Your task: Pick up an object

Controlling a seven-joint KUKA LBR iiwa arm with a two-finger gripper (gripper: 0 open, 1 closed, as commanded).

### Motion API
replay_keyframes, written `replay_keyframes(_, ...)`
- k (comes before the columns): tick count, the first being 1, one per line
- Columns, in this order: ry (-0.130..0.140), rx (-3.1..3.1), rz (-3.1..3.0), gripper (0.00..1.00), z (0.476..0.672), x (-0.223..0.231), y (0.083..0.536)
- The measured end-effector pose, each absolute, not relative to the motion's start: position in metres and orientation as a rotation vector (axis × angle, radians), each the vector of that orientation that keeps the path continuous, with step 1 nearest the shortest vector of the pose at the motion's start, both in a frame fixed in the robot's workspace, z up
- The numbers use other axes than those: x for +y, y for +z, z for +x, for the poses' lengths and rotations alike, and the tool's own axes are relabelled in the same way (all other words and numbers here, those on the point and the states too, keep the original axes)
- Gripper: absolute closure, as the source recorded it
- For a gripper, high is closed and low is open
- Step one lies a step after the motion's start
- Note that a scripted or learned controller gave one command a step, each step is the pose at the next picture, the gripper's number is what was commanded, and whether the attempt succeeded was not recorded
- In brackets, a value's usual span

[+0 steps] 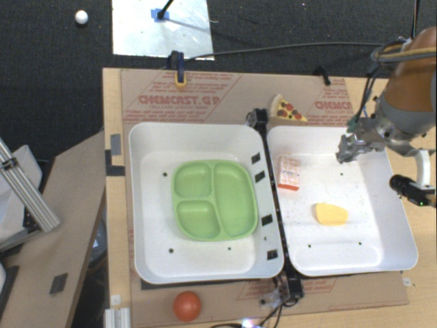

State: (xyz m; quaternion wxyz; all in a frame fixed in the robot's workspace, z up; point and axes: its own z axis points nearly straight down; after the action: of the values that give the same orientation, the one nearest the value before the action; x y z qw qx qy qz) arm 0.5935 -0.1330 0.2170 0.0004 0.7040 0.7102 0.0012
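Approach step: gripper (pixel 345 149) above right bin (pixel 396 251), jaws' state indeterminable, nothing grasped. Next: lower onto yellow wedge (pixel 331 214) or red-and-white carton (pixel 289 173).

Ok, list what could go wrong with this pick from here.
1. The gripper hangs over bare floor of the right bin, apart from the yellow piece and the small carton; a straight descent would likely grab nothing.
2. The carton lies near the bin's left wall, which may crowd a finger.

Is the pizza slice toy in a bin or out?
Out. The pizza slice toy lies on the board behind the right bin.
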Motion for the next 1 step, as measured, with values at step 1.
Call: replay_keyframes(1,0.005,2.232,2.209,1.0,0.5993,-0.0842,0.2277)
